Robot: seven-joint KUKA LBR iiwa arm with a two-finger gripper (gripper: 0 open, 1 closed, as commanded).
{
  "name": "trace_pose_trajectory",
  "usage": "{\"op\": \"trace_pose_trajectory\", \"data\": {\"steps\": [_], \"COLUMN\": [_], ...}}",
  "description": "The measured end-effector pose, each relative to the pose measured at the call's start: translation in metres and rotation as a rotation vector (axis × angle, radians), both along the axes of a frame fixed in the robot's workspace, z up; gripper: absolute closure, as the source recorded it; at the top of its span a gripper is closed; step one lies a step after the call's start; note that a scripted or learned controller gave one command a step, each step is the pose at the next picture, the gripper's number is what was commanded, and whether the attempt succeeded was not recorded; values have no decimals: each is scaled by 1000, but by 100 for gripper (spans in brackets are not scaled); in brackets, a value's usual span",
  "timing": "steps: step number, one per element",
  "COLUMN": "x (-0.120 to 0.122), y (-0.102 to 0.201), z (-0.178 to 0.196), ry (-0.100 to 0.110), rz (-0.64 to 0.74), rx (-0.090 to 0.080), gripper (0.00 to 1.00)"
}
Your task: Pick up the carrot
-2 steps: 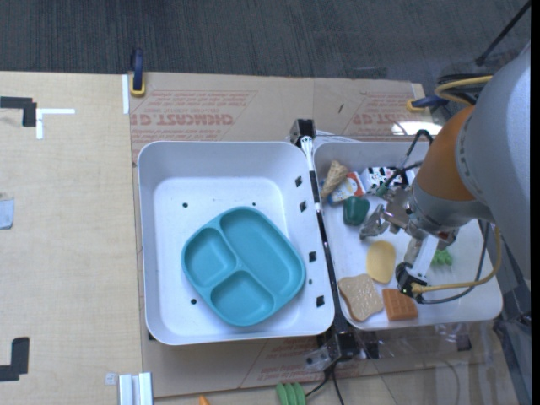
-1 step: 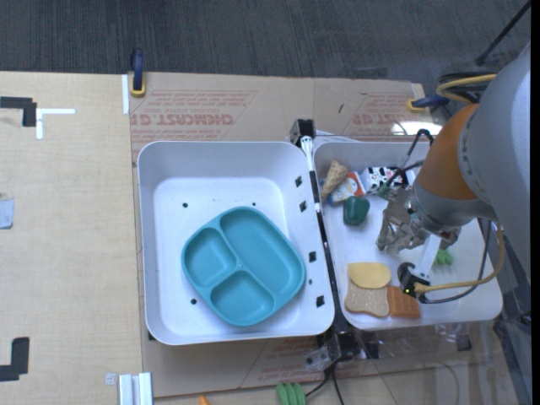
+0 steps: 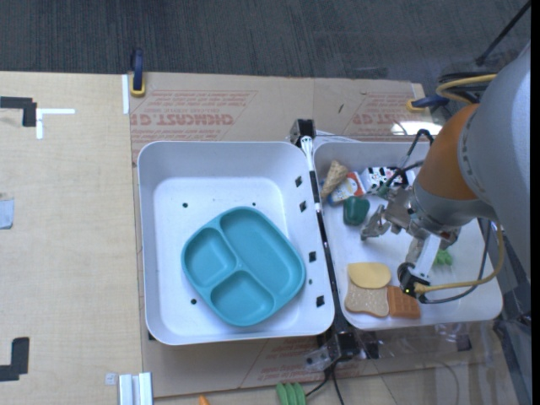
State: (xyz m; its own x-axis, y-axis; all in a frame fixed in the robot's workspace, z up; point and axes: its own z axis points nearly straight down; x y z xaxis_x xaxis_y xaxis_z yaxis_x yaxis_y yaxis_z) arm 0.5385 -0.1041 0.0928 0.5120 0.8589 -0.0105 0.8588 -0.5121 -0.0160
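The carrot lies at the lower right of the right bin, touching the toast. Above it hangs the claw; its state I cannot tell. A teal tray fills the left bin.

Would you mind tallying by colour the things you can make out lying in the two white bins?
Teal: 1, the divided plate in the left bin
Green: 2, a dark green piece and a bright green piece
Yellow: 1, the yellow slice
Tan: 2, the bread slice and the cone
Orange: 1, the orange piece
Total: 7; the arm hides part of the right bin.
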Motion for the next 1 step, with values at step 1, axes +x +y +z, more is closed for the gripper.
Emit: {"op": "trace_pose_trajectory", "data": {"steps": [1], "x": [-62], "y": [9], "z": [5], "ry": [-10], "rz": [137], "rx": [5], "gripper": [0]}}
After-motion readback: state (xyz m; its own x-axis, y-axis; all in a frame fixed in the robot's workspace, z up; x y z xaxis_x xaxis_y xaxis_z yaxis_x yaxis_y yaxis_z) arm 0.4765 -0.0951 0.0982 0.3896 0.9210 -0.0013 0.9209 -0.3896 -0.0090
